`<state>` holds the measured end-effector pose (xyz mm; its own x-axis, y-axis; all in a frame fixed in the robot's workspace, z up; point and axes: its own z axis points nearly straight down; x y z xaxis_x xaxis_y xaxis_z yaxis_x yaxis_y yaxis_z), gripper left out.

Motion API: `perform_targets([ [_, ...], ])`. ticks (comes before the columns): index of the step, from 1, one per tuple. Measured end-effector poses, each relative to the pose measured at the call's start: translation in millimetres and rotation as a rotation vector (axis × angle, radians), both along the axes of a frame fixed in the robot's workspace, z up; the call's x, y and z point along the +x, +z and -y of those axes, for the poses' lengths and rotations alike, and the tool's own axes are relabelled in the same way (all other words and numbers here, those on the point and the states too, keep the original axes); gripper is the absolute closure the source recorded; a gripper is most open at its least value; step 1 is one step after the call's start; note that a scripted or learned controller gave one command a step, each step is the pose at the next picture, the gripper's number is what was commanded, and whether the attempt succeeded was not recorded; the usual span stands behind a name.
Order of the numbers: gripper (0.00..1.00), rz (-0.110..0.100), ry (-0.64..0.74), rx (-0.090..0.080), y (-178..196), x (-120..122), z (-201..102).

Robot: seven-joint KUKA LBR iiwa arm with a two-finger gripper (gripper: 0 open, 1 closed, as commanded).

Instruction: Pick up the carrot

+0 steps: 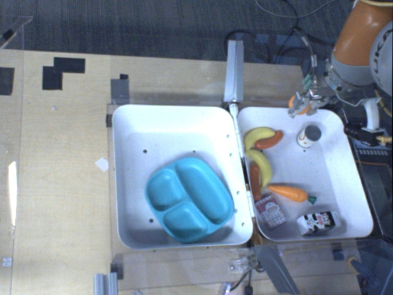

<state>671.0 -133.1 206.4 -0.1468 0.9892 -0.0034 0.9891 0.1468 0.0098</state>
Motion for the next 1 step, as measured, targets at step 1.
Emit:
perform_targets([
  [1, 1.0, -0.001, 0.044, 0.0, 80.4, -31.7, -2.7],
])
